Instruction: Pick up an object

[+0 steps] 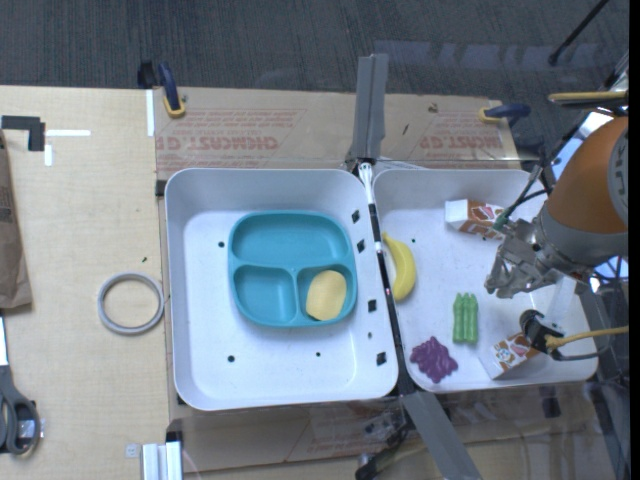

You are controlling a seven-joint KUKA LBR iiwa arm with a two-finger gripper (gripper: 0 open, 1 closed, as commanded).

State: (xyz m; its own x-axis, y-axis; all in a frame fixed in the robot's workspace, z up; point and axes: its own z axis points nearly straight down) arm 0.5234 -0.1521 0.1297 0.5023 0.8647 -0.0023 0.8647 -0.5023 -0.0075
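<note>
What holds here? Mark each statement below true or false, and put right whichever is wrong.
1. The banana lies in the right bin. True.
2. The yellow potato-like piece sits in a compartment of the teal tray. True.
3. The purple grapes lie in the left bin. False: they lie in the right bin, near its front edge.
4. The gripper hangs over the left bin. False: it hangs over the right bin, right of the green beans.
5. A roll of tape lies inside the teal tray. False: it lies on the bench, left of both bins.
</note>
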